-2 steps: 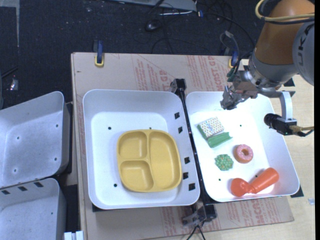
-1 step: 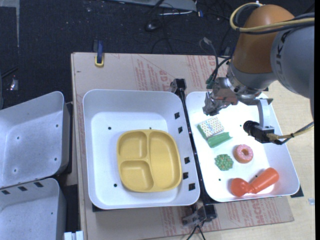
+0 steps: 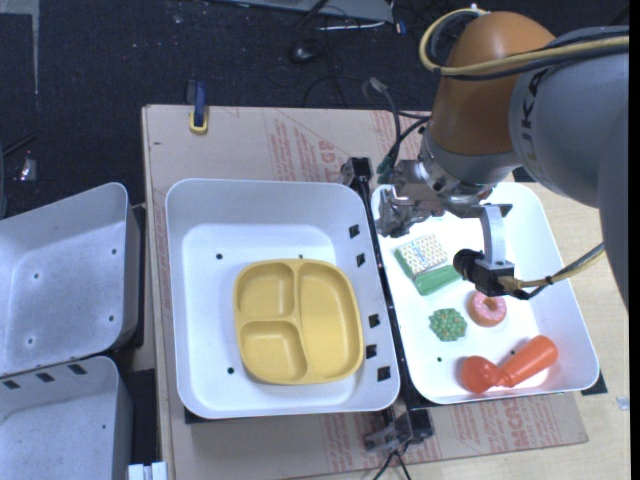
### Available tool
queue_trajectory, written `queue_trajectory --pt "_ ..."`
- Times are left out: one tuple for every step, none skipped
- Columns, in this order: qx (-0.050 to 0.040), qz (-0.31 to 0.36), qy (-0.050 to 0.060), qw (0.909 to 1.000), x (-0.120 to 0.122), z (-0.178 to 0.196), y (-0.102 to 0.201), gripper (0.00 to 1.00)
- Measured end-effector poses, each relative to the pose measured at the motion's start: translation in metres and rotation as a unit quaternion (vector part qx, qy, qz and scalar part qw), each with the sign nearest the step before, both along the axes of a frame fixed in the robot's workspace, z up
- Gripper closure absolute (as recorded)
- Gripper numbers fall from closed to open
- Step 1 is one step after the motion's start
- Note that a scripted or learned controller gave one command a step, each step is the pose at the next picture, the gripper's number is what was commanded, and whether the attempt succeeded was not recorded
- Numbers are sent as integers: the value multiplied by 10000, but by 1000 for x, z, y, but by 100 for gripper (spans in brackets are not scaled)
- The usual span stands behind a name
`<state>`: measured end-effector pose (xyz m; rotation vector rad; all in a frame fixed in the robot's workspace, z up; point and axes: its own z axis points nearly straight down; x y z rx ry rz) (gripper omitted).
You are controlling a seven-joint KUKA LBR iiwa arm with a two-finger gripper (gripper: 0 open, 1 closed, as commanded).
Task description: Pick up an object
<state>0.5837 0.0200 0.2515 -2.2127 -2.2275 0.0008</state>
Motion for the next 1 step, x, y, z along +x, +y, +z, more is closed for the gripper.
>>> queue_trajectory --pt "-6 -13 0 10000 -7 -15 45 100"
